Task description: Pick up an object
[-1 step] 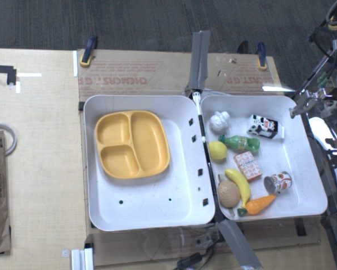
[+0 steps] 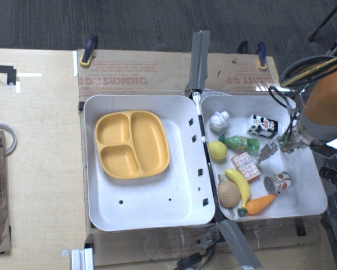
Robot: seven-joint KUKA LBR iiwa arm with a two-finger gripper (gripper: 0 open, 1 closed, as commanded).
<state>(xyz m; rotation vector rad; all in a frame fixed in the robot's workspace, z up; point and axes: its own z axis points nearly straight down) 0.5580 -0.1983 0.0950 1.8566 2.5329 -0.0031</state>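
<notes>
Small toys crowd the right bin (image 2: 309,204): banana (image 2: 239,185), carrot (image 2: 259,203), lemon (image 2: 217,150), green bottle (image 2: 240,143).

The arm (image 2: 323,108) reaches in from the right, pincer (image 2: 268,151) lowered.

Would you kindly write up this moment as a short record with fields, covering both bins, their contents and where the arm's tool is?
left bin: white, shallow; holds a yellow three-compartment plastic plate
right bin: white, shallow; holds the small items
items: white crumpled object, black-and-white carton, green bottle, yellow lemon, red-and-white box, yellow banana, tan round ball, orange carrot, red-and-white can
tool: over the right bin, beside the green bottle
held: nothing visible
</notes>
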